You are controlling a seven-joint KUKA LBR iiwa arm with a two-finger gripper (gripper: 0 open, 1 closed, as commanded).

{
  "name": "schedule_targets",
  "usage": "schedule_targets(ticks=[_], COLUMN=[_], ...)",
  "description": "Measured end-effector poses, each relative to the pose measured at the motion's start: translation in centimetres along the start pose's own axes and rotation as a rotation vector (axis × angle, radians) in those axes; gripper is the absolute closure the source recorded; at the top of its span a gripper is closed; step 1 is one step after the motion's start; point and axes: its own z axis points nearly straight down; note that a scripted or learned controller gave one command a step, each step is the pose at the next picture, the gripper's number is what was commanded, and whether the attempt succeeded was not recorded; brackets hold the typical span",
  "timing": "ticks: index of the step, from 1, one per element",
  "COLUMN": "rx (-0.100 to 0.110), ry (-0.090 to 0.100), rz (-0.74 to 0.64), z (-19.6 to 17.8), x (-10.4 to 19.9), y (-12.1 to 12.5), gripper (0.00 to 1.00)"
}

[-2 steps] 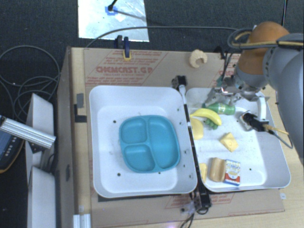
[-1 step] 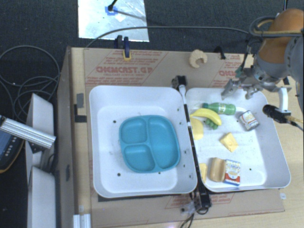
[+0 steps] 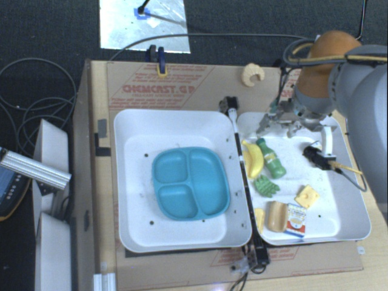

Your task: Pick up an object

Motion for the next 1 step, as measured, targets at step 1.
schedule_targets(ticks=[1], rx=[0.003], ry=[0.0], rz=[0.001], z=[2.03], x=[1.02], y=[-5.98], gripper=[0.0])
